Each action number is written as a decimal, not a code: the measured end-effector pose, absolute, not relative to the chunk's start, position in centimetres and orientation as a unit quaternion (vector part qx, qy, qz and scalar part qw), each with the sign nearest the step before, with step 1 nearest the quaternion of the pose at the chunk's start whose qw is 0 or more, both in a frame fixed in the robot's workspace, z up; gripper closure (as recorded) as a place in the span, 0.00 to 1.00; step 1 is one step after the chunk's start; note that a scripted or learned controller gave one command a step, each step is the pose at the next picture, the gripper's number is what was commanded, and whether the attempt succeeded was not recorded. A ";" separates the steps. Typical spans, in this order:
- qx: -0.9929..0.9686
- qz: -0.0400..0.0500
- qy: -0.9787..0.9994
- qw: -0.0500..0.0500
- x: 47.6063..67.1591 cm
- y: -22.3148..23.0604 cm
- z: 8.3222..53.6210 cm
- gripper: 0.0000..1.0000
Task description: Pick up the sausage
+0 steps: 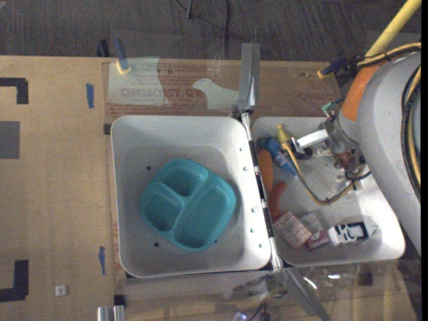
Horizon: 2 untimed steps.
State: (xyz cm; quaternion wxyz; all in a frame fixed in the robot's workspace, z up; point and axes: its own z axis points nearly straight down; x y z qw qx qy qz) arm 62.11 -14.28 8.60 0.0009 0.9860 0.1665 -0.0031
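The sausage (276, 197), reddish-brown, lies against the left wall of the right bin (391, 246), about midway along it. The gripper (342, 162) hangs over the bin's middle, well to the sausage's right and apart from it (how it is set I cannot tell). An orange carrot (266, 168) sits just above the sausage, one pink packet (291, 229) just below. One teal divided plate (188, 203) fills the left bin (134, 136).

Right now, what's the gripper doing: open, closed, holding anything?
Gripper: over the right bin, above the sausage; open or closed cannot be told.
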 end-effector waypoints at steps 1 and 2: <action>0.995 -0.001 0.104 -0.001 62.1 -22.0 12.6 0.00; 0.995 -0.002 0.103 -0.001 59.9 -17.9 17.8 0.00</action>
